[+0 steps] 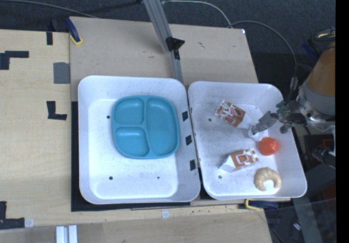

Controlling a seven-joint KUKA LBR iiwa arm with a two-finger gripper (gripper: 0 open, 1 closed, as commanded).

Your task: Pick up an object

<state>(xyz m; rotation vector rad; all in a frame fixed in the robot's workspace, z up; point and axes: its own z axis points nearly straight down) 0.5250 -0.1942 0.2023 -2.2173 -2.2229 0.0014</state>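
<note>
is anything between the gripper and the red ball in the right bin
Nothing visible does. The gripper is at the right bin's right side, just above-left of the red ball; the two cartons and croissant lie off that line.

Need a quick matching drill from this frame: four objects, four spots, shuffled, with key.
Things:
1. blue plate
2. red ball
3. croissant
4. gripper

Places:
A. near corner of the right bin
B. just below the gripper
C. left bin
D. over the right bin's right side

Pairs: 1-C, 2-B, 3-A, 4-D
</note>
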